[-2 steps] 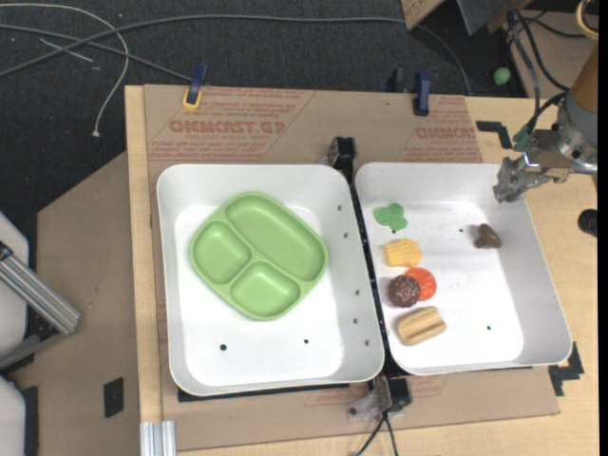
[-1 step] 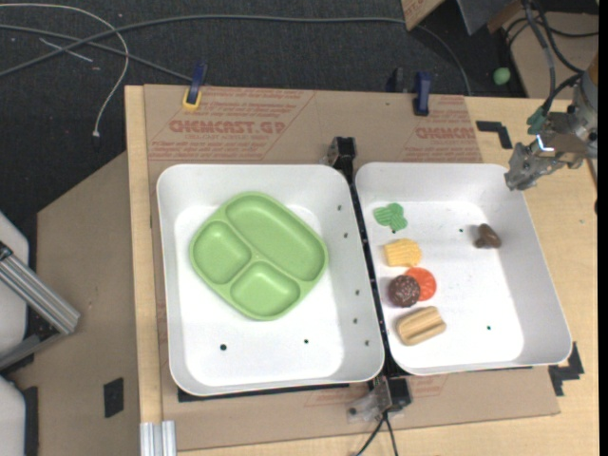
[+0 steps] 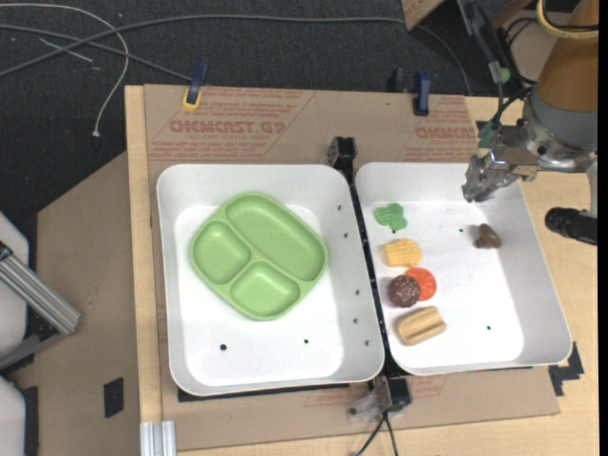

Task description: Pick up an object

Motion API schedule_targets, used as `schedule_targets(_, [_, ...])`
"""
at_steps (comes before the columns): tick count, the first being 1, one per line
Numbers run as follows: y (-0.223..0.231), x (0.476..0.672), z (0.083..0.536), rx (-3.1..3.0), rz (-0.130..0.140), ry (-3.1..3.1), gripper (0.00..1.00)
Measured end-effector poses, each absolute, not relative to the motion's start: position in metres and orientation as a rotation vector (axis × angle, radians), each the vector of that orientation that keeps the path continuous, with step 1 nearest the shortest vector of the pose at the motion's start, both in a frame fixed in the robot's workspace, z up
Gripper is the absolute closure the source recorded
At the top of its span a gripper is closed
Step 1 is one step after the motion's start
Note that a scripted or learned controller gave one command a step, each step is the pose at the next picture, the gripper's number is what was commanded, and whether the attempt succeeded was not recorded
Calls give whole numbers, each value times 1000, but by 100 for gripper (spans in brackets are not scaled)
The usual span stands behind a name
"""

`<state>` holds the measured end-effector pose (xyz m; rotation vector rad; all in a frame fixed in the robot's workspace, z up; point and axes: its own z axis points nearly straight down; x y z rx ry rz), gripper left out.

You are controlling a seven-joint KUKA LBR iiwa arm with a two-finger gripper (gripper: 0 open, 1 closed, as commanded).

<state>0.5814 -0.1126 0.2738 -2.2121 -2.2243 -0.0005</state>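
1. The arm (image 3: 570, 74) comes in from the right, and its gripper (image 3: 478, 186) hangs over the far right part of the right-hand bin (image 3: 532, 340).
2. Whether the claw is spread or closed I cannot tell from here (it looks like one dark lump), and I see nothing caught in it.
3. A small brown piece (image 3: 487, 237) lies on the bin floor just below the gripper, apart from it.
4. Down the bin's left side runs a column of toy food: a green broccoli piece (image 3: 389, 218), a yellow corn cob (image 3: 402, 252), a dark round piece (image 3: 405, 291) touching a red tomato (image 3: 422, 281), then a tan bread roll (image 3: 420, 325).
5. The left bin (image 3: 190, 350) holds a green divided plate (image 3: 257, 254).
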Motion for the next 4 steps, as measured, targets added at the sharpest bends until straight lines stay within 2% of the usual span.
schedule_targets(2, [-25, 568, 255, -2213, 1, -2224, 100])
schedule_targets(3, [31, 564, 254, -2213, 0, -2225, 100])
schedule_targets(4, [79, 568, 232, -2212, 3, -2224, 100])
